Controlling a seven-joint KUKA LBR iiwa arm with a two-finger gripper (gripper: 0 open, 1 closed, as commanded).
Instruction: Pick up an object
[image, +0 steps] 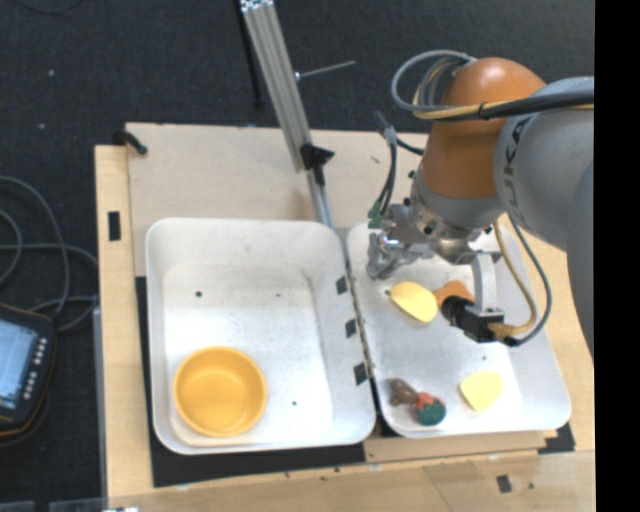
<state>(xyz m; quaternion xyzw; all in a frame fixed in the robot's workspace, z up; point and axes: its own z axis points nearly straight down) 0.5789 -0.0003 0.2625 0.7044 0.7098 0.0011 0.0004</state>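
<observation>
Nearest the camera, along the front wall of the right bin (520, 425), lie a small brown lump touching a green-and-red toy piece (422, 404) and, a little to the right of them, a pale yellow wedge (481, 390). In the left bin (160, 250), a yellow bowl (220, 390) sits in the front corner. Farther back in the right bin, a yellow rounded piece (414, 302) lies beside an orange piece (455, 292) partly hidden by a black fitting on the arm. These look like small plastic toys: light, stiff and smooth, so probably slippery under hard fingers. The yellow rounded piece seems the likeliest target, best pinched across its narrow width, near its middle. The gripper (384, 258) hangs just beyond it, near the bins' shared wall, with nothing visibly between its fingers; whether they are spread or closed cannot be told from this slant.
</observation>
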